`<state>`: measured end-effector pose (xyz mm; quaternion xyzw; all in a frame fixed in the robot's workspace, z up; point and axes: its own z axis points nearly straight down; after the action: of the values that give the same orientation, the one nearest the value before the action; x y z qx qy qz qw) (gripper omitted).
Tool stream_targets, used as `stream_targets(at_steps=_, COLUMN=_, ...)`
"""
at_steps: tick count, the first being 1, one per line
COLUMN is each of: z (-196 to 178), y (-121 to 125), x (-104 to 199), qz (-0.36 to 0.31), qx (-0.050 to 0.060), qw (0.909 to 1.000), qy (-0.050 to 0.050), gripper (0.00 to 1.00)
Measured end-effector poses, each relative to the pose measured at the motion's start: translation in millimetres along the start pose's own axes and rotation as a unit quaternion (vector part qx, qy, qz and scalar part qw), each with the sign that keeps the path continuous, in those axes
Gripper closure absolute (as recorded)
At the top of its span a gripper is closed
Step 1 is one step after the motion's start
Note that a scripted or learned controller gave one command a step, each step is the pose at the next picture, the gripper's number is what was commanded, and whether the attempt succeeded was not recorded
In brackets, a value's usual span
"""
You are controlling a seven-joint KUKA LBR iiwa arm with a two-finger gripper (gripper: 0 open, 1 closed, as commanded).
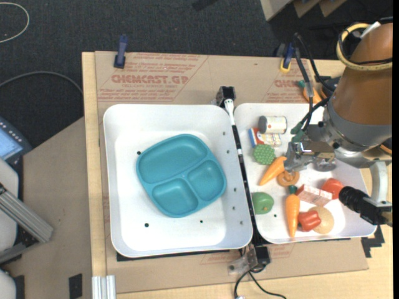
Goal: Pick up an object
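Two white bins, one blue plate, two carrots

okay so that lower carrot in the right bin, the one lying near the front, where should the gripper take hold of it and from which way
Probably grip the lower carrot across its thick upper half, coming straight down. It lies flat, lengthwise toward the bin's front, tapering to a narrow tip, so fingers should close across its width. A red toy crowds its right side.

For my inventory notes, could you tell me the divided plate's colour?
Teal blue; the plate shows best in the camera view.
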<state>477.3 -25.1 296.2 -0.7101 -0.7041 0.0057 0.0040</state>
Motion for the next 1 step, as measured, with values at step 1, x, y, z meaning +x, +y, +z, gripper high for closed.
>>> stream_targets(at_steps=1, z=61.9, y=1.3, x=32.4, qz=-0.005, qx=-0.002, qw=1.0000, qy=0.002, gripper=1.00)
